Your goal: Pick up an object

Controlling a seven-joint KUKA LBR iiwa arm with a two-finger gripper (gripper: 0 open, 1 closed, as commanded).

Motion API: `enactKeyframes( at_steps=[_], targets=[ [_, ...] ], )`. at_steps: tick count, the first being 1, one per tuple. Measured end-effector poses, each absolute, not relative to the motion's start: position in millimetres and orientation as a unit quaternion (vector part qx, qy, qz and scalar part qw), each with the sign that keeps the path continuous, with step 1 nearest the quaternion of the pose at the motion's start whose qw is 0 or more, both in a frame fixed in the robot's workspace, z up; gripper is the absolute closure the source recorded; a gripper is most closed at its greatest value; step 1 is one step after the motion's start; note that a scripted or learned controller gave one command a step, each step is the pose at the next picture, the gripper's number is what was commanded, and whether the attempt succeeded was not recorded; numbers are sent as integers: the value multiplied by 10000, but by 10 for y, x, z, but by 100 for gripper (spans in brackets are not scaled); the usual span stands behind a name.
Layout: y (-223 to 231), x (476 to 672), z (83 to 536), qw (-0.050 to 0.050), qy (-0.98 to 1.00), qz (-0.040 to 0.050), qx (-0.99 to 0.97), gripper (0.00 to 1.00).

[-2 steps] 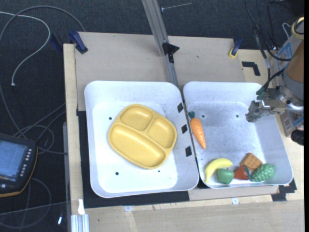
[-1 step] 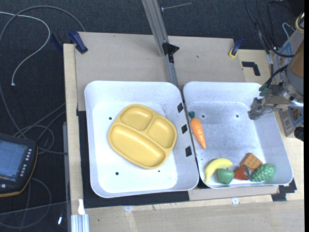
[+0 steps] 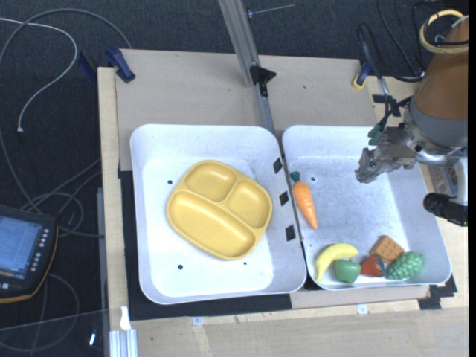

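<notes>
Carrot (image 3: 304, 204) lies at the left edge of the right bin (image 3: 416, 222), beside the divider, leafy end pointing far. Other toys cluster in that bin's near corner: banana (image 3: 332, 256), green apple (image 3: 346, 271), a red piece (image 3: 371, 266), a brown cracker-like piece (image 3: 386, 248), green grapes (image 3: 405, 265). Gripper (image 3: 367, 171) sits over the right bin's far-right part, well apart from all of them, nothing between its fingers; can't tell how far they're spread. Left bin (image 3: 149, 199) holds a yellow divided plate (image 3: 219, 208).

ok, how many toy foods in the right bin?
6: carrot by the left wall; banana, green apple, red piece, cracker, grapes clustered along the near edge.
</notes>
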State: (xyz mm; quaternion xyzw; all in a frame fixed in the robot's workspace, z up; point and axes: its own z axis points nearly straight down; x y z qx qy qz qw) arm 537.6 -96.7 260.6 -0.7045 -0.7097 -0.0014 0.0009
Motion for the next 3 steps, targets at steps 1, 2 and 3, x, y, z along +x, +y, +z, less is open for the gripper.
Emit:
enactKeyframes(
  at_steps=[1, 2, 3],
  targets=[
    [-434, 5479, 2593, 4, -7097, -12, -7045, 100],
    [80, 5513, 2441, 27, -7094, 5, -7048, 100],
    [539, 5527, 2382, 24, -7092, 7, -7050, 100]
  ],
)
